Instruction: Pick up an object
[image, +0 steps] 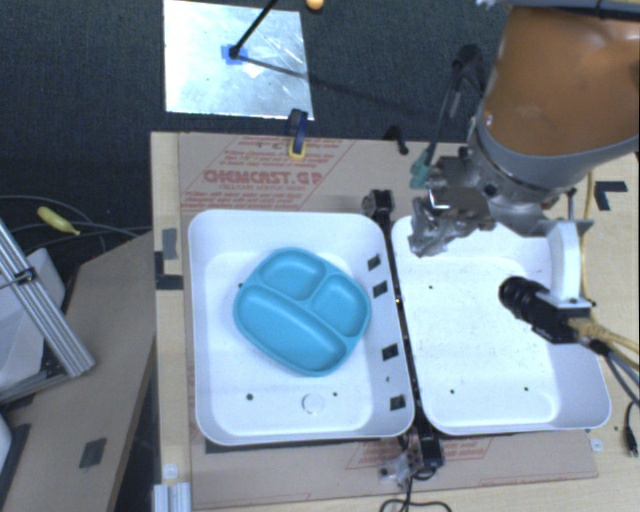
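- A sky-blue divided plate (300, 310) is lying flat in the middle of the left bin (228, 405), apart from every wall of it.
- The plate is showing a rounded, soft-cornered outline and three hollows: one long hollow running along its lower-left side and two smaller ones sitting side by side along its upper-right side.
- Raised ridges of the same blue are dividing the hollows, and the whole plate is sitting turned at a slant to the bin's walls.
- The gripper (432, 235) is hanging over the upper-left corner of the right bin (480, 385), just beside the wall that the two bins share, and well apart from the plate.
- Whether the gripper is released or clenched cannot be told from this angle; nothing is showing in its grasp.
- The arm (560, 80) is reaching in from the upper right, its orange band looming large over the right bin.
- Both bins are resting on a brown cardboard sheet (260, 170) with red lettering, which is covering the bench.
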